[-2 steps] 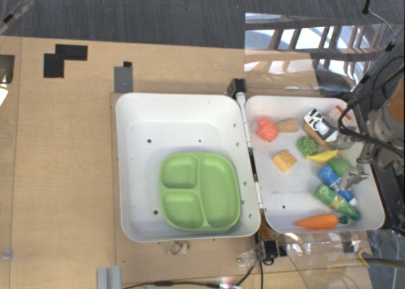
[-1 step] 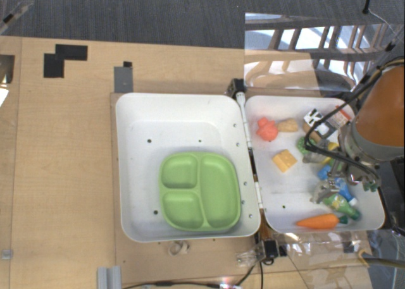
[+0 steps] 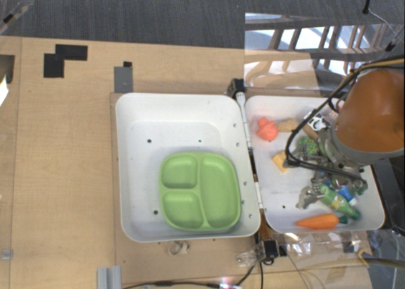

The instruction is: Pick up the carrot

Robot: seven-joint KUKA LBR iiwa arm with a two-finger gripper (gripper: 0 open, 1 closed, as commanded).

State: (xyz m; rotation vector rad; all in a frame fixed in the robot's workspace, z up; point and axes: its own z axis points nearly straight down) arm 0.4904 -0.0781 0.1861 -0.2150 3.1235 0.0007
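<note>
Carrot (image 3: 318,221) is lying at the lower right bin's (image 3: 272,215) bottom edge; looks like light, stiff, smooth plastic, so I'd be grabbing mid-body. Gripper (image 3: 310,196) is hovering just above it, grip state unclear.

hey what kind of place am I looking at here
Probably a robotics lab test bench: a KUKA arm reaches over two white bins, toy food such as a carrot lies in one, and cables trail along the wooden bench.

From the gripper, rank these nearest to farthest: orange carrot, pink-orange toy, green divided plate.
From the gripper in the right bin:
1. Orange carrot, just below it at the bin's near edge.
2. Pink-orange toy, bin's far left corner.
3. Green divided plate, left bin.
</note>
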